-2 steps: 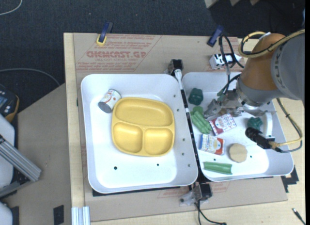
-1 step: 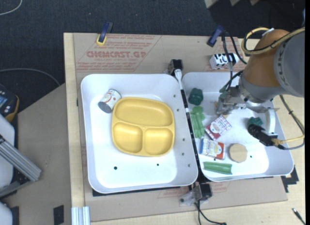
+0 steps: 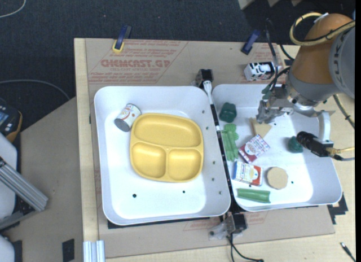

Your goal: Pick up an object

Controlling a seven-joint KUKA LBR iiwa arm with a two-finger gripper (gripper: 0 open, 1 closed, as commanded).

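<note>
Hovering end effector point(image 3: 269, 112), wooden stick point(image 3: 254, 127) below, pale, slim

1. The yellow divided tray point(image 3: 167, 154) lies in the left bin point(image 3: 110, 159).
2. A small can point(image 3: 127, 117) lies tipped just beside the tray's upper-left corner.
3. Right of the tray, the right bin point(image 3: 324, 184) holds green pieces point(image 3: 230, 142), packets point(image 3: 248, 173) and a round tan disc point(image 3: 277, 178).
4. The gripper point(image 3: 271, 110) hangs over that bin, well apart from the tray.
</note>
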